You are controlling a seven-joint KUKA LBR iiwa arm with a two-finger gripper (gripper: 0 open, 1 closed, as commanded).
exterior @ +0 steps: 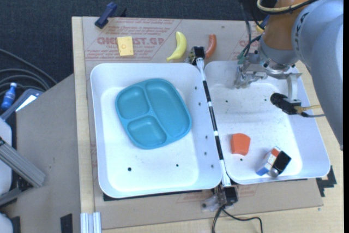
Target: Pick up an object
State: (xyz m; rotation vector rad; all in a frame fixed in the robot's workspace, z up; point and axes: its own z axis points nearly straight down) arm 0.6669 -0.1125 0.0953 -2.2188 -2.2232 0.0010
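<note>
In the right bin [305,133] lies a squat orange cup [240,143]; the jaws' state cannot be told.

Divided plate [153,112] in left bin [103,117]; cup [240,143] in right bin [311,144]

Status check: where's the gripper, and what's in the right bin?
Gripper at right bin's far end, nothing visibly held. Orange block and small box near front, untouched.

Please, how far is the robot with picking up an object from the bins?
Nothing looks picked up yet. The gripper hangs over the upper part of the right bin, with no object seen between its fingers. The orange block and the small blue, white and black object lie on that bin's floor; the blue divided plate lies in the left bin. The whole pick remains.
</note>
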